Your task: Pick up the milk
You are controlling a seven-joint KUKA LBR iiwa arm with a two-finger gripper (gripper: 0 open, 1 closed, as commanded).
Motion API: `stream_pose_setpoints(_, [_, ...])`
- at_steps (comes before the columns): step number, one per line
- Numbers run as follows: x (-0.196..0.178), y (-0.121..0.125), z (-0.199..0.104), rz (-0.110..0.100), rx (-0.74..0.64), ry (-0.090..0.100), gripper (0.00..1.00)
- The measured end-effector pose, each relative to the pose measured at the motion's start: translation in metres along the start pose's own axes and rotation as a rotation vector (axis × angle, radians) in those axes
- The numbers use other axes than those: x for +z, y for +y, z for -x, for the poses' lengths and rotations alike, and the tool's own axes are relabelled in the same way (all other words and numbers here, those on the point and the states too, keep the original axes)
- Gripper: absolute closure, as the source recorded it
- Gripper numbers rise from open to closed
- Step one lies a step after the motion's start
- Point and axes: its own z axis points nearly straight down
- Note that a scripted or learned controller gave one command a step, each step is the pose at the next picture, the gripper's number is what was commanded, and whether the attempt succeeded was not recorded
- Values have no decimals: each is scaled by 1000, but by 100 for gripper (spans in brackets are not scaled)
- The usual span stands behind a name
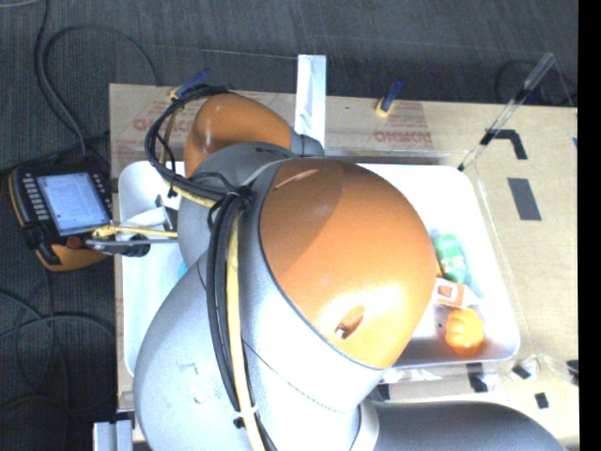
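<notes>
Your arm (319,280) blocked most of view. Fingers' state: cannot tell. Green item (450,255), orange item (464,329) lay in right bin (488,252).

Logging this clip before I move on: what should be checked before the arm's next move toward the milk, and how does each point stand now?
1. Milk located: cannot tell; no carton is recognisable past the arm.
2. Jaws' position: cannot tell, the arm's body covers the middle of the view.
3. Right bin contents known: partly ok; a green bottle, an orange fruit and a small orange-and-white box lie near its right wall.
4. Left bin visible: not ok, mostly covered.
5. Cables on the arm tidy: ok.
</notes>
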Motion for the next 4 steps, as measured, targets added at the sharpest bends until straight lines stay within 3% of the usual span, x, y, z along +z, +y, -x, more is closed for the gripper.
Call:
stream_pose_setpoints(1, [-92,66,-8,2,-9,-9,100])
stream_pose_setpoints(3, [-101,67,-7,16,-18,-27,100])
stream_pose_setpoints(4, [-42,59,74,0,-212,-13,100])
